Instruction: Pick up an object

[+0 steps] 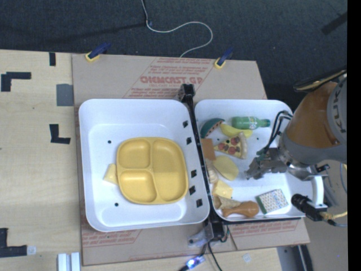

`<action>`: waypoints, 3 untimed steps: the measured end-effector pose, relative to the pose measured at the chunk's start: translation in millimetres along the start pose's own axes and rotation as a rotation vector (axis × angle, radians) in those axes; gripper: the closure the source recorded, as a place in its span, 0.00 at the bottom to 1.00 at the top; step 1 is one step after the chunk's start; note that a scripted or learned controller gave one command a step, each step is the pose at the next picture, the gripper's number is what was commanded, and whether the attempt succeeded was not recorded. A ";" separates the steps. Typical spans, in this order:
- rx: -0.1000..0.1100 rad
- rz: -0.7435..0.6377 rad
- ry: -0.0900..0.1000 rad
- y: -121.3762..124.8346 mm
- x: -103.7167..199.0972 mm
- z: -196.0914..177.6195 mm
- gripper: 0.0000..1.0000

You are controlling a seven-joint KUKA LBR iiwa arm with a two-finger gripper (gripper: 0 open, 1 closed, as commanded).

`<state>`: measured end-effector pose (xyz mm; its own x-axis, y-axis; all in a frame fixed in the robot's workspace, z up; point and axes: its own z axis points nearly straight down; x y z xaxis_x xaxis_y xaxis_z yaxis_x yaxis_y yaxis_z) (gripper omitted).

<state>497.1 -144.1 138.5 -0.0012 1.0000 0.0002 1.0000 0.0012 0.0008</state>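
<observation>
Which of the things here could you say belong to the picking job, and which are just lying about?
Belonging to the job:
- hand, low over the right bin
- green bottle
- banana
- pizza slice
- small patterned box
- drumstick

Just lying about:
- yellow divided plate in the left bin
- white cable
- cardboard sheet

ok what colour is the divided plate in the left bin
Yellow: the divided plate is plain yellow all over, clearest in the camera view.

Yellow plate [152,170] hides most of yellow piece [109,174] beneath.
</observation>
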 end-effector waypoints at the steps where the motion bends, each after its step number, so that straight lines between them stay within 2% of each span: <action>1: -0.001 -0.001 -0.001 5.1 -0.1 -42.8 1.00; 2: -0.002 -0.001 -0.001 5.7 0.5 -88.2 1.00; 3: 0.003 -0.005 0.001 32.1 46.4 -77.1 1.00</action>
<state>529.1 -97.6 215.6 -0.0063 1.0000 0.0011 1.0000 0.0063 -0.0018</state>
